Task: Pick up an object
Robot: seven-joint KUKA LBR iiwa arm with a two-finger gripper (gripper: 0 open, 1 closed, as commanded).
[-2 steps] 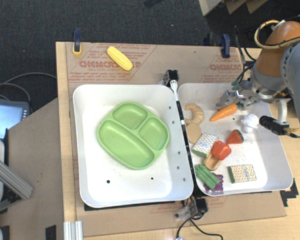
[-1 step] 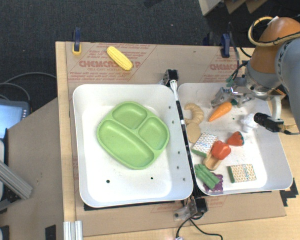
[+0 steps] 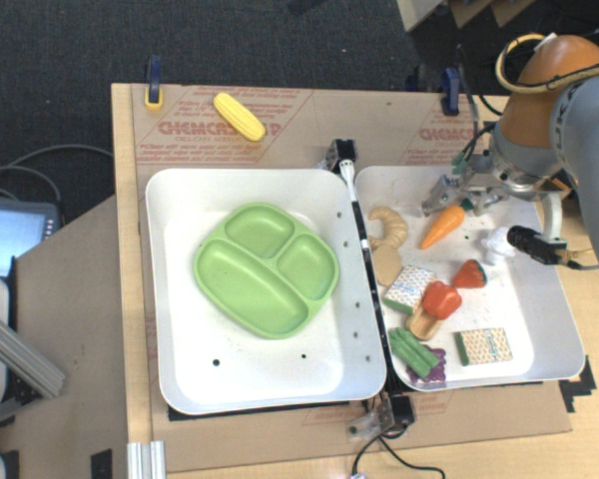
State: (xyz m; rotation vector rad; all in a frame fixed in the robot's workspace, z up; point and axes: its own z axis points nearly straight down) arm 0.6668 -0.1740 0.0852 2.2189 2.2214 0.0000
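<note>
My gripper (image 3: 461,194) hangs over the far part of the right bin (image 3: 549,352), just above the thick end of an orange carrot (image 3: 442,227). The carrot lies tilted on the bin floor. Near it lie a tan croissant (image 3: 388,226), a red pepper (image 3: 440,297), a small red piece (image 3: 469,274), a patterned packet (image 3: 409,287), a green vegetable (image 3: 410,348), purple grapes (image 3: 430,366) and a green patterned card (image 3: 482,345). I see nothing lifted off the floor.
The left bin (image 3: 180,352) holds a green divided plate (image 3: 267,267). A yellow corn cob (image 3: 239,116) lies on the cardboard behind the left bin. A white object (image 3: 495,243) sits right of the carrot. The arm's grey and orange body (image 3: 549,78) fills the far right.
</note>
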